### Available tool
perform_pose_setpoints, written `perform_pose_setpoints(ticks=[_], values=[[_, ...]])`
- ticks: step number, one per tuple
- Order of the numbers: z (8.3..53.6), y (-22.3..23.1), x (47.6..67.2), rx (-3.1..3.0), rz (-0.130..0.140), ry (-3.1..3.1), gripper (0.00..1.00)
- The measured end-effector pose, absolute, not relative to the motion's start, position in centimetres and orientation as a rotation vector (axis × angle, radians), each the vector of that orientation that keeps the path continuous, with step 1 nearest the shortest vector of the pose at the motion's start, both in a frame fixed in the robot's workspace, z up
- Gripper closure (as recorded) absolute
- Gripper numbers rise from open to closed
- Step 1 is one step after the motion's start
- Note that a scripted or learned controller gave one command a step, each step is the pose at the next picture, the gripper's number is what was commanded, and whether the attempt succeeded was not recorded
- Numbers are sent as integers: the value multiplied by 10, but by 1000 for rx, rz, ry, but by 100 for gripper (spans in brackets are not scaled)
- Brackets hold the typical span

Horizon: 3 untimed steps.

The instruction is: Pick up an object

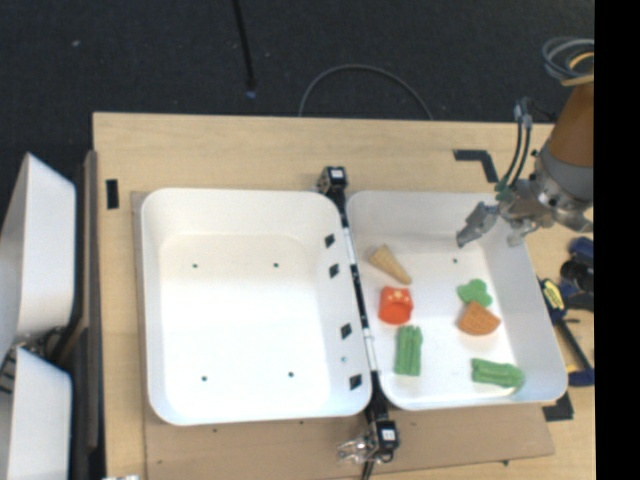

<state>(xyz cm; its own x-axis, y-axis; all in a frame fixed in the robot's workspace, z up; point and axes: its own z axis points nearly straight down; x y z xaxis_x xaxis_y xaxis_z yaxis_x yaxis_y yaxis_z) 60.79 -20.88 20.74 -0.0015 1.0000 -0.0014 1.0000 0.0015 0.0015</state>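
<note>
Six toys in right bin [432, 214].

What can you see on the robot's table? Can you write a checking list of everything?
Surface: wooden bench bearing left bin and right bin, side by side.
Job's things: in the right bin, tan cone, red pepper-like toy, small green piece, orange piece, and two long green pieces.
Clutter: blue and yellow items at the bench's right side.
Gripper: gripper over the right bin's far right corner; nothing seen in it.
Cables: hoses on arm; cable loop on floor.
Surroundings: dark floor.
</note>
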Motion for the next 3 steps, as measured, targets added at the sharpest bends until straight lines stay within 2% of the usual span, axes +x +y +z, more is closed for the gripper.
perform_pose_setpoints(ticks=[1, 2, 3], values=[[117, -159, 586, 2222, -6, 2233, 0], [107, -117, 541, 2204, 3, 2190, 0], [107, -113, 526, 2210, -2, 2176, 0]])
